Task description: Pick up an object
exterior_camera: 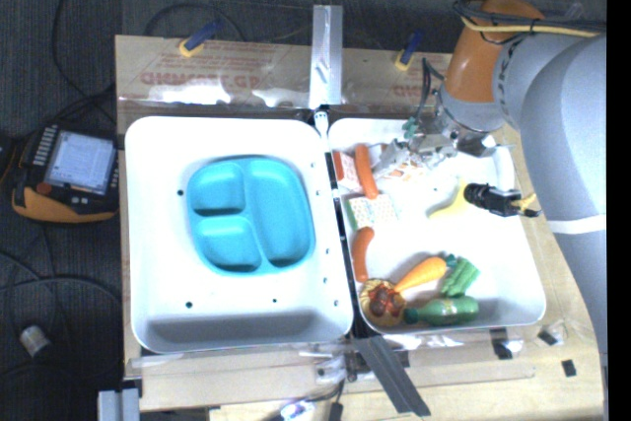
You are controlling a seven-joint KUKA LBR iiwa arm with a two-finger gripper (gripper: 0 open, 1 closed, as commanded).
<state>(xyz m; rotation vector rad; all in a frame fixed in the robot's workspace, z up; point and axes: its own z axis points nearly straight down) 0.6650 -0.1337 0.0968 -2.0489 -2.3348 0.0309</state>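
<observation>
Several toy foods crowded in shallow white right bin (523, 296): orange plastic carrot (422, 273) near front wall, slim orange sausage (366, 170) by back-left corner. Gripper (426, 141) low beside sausage; jaws' state impossible to tell. Likely risk: clutter-nudged miss, empty close.

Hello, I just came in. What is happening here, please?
A robot arm reaches in from the right, its gripper low over the far end of the right bin. That bin holds toy food: a carrot, sausages and a banana. The left bin holds a blue tray. Nothing looks lifted yet.
</observation>
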